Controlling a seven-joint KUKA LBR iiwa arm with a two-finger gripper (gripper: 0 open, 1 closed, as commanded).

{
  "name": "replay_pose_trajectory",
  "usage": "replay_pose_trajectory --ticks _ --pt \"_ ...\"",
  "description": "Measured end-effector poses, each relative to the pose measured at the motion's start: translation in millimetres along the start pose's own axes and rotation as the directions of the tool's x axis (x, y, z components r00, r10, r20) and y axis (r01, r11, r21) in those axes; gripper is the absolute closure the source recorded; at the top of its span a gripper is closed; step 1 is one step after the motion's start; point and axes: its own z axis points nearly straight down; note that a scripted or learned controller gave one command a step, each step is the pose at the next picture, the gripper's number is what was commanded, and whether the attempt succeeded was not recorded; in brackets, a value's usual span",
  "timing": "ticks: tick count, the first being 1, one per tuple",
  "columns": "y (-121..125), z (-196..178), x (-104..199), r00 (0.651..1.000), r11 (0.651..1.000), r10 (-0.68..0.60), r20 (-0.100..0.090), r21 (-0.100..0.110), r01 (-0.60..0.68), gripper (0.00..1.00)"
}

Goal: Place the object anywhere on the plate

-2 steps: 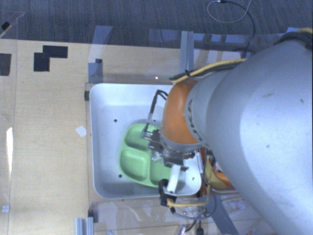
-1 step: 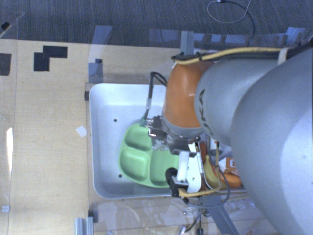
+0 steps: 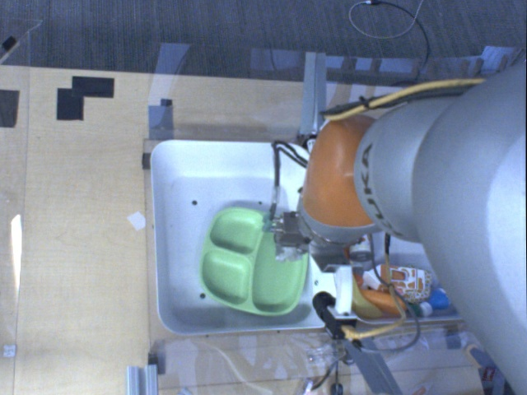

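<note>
The gripper (image 3: 284, 241) is hanging over the right edge of the green plate (image 3: 247, 262) in the left bin (image 3: 177, 220); its state cannot be told. Objects (image 3: 395, 290) are lying in the right bin, under the arm (image 3: 428, 171).

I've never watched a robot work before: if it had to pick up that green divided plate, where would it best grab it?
Probably by the raised outer rim. The green plate lies flat in the white bin, so its rim is the one thin edge to pinch. Its left edge has open bin floor beside it, so coming straight down there looks easiest; the arm crowds the right edge.
</note>
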Motion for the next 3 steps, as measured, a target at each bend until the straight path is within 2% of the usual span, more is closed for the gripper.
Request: replay_pose_trajectory --ticks 1,2,3 --pt "0 0 0 1.0 1.0 0.0 0.0 0.0 0.0 0.0" --pt "2 -11 1 1.0 1.0 0.0 -0.001 -0.004 0.0 1.0" --pt "2 -11 1 1.0 1.0 -0.001 -0.001 -0.004 0.001 0.0"
